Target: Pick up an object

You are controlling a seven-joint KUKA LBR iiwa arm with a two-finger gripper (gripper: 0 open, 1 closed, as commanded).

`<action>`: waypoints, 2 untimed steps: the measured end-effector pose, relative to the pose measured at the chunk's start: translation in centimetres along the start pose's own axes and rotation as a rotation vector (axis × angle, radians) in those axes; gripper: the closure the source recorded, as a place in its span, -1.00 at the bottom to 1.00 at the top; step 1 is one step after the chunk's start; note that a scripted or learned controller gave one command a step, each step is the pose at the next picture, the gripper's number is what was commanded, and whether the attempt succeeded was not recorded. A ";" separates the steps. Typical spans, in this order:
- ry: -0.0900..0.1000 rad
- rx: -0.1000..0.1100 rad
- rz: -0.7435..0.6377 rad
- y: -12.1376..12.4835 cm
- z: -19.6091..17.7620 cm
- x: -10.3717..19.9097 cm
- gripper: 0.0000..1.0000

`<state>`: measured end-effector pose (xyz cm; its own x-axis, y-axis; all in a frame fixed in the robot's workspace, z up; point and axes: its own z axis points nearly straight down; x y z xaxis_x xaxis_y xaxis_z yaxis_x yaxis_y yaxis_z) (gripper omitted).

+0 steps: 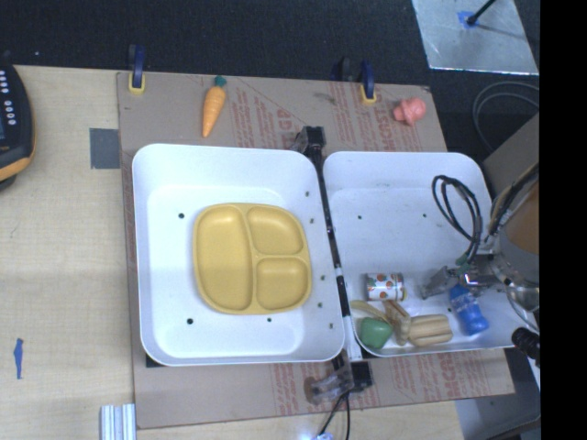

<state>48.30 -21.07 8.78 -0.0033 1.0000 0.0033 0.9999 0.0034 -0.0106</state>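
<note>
Camera view: gripper (456, 280) at 4 o'clock of right bin (404, 177), beside blue object (470, 319); grasp state unclear, arm cut off.

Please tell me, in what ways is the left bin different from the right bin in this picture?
The left bin holds one yellow divided tray at its middle; the right bin holds several small things crowded along its near edge, among them a can and a green piece. The gripper is over the right bin, not the left bin. Both bins are shallow, white and alike in size.
</note>
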 end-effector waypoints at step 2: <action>-0.001 -0.016 -0.009 0.3 -10.7 8.3 1.00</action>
<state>48.69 -12.77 19.48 -0.0123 0.9999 0.0022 0.9999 0.0123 0.0056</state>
